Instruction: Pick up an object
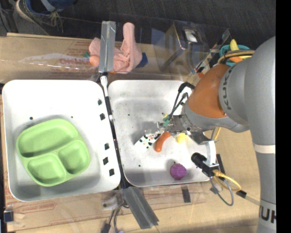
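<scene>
The left bin [9, 130] is carrying a green divided tray [53, 152] toward its near-left corner. The right bin [131, 101] is carrying the candidate objects: a small black-and-white item [146, 140] near the bin's centre, an orange carrot-shaped piece [161, 141] just beside it, a yellow piece [181, 139] to its right, and a purple ball [178, 171] near the bin's near edge. The pincer [166, 125] is hovering just above the carrot-shaped piece; whether it is released or clenched cannot be told, as the wrist is blocking it.

Risk: the three central objects are lying close together, so a descent here is likely to be striking two at once and pushing one aside instead of gripping it. The ball is probably rolling if nudged. A pink cloth [121, 52] is lying on the bench [29, 47] beyond the bins' far edge, well apart.
</scene>
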You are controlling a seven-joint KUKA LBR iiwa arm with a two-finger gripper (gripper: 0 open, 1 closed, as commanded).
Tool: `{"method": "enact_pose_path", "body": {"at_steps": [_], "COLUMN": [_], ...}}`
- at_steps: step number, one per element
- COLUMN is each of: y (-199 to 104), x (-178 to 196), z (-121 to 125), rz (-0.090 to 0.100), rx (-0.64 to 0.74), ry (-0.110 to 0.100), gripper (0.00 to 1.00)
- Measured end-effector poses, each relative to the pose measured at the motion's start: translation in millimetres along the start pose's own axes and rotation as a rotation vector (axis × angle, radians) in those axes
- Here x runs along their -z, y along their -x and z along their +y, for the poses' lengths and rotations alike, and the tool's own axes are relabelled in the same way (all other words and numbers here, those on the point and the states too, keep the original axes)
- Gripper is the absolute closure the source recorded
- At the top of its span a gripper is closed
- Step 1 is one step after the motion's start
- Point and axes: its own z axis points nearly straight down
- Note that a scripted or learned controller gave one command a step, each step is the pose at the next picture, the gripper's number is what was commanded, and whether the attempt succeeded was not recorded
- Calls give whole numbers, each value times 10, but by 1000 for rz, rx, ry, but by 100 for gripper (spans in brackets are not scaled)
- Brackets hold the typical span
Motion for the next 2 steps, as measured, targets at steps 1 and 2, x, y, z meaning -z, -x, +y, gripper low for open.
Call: {"method": "enact_pose_path", "body": {"at_steps": [1, 2], "y": [-78, -97], "x": [-2, 135], "z": [9, 51], "rz": [-11, -11], "rx": [25, 32], "ry": [1, 10], "gripper": [0, 100]}}
